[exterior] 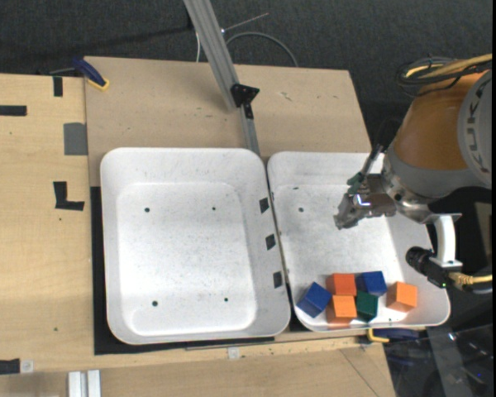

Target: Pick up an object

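Several small blocks lie clustered at the near edge of the right bin (pixel 314 180): a blue block (pixel 314 298), an orange one (pixel 343 284), another blue one (pixel 371 282), an orange one (pixel 343 307), a dark green one (pixel 366 305) and an orange one (pixel 403 295) apart to the right. My gripper (pixel 348 214) hangs over the middle of the right bin, some way above and behind the blocks. Nothing shows between its fingers. The wrist hides the bin's right wall.
The left bin (pixel 182 160) sits beside the right one, joined by black clips (pixel 269 241). A slanted metal rod (pixel 219 48) runs from the top down to the bins' junction. Tan bench surface surrounds both bins.
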Controlling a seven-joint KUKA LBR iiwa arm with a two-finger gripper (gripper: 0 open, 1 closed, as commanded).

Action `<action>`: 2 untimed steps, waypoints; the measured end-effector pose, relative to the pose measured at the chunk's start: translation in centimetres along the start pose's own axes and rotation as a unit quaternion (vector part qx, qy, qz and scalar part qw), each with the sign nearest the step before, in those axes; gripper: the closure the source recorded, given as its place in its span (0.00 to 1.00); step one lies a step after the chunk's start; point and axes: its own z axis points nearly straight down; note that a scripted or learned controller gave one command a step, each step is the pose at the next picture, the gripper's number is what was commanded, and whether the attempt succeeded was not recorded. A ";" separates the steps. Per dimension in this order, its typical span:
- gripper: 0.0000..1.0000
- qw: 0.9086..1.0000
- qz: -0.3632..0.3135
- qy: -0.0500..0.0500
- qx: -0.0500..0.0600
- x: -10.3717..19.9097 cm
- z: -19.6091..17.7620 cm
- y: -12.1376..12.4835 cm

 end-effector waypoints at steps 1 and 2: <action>1.00 1.000 -0.002 0.001 0.000 3.7 -0.5 2.7; 1.00 1.000 -0.003 0.001 0.000 8.3 -1.2 6.0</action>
